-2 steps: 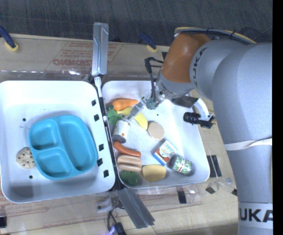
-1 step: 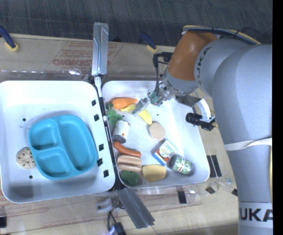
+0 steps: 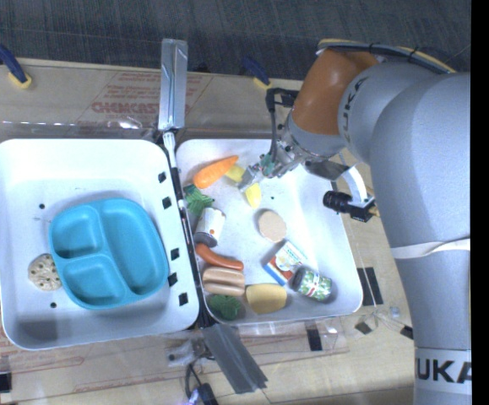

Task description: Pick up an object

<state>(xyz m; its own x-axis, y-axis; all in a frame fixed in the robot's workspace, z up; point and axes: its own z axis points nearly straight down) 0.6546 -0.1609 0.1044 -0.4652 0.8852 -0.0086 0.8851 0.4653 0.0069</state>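
Note:
My gripper (image 3: 265, 168) hangs low over the far part of the right bin (image 3: 337, 226), under the grey arm with its orange band (image 3: 324, 91). Just left of it lies an orange carrot (image 3: 214, 171), with a small yellow piece (image 3: 235, 175) between them. A second yellow piece (image 3: 252, 196) lies right below the gripper. A round beige disc (image 3: 271, 224) sits further toward the front. The view does not show anything held.
The right bin also holds a green leafy piece (image 3: 198, 201), a white can (image 3: 213, 224), sausages (image 3: 220, 270), a yellow lump (image 3: 266, 297), a blue-red packet (image 3: 285, 261) and a green can (image 3: 313, 284). The left bin (image 3: 16, 175) holds a blue divided plate (image 3: 107, 251) and a cookie (image 3: 45, 271).

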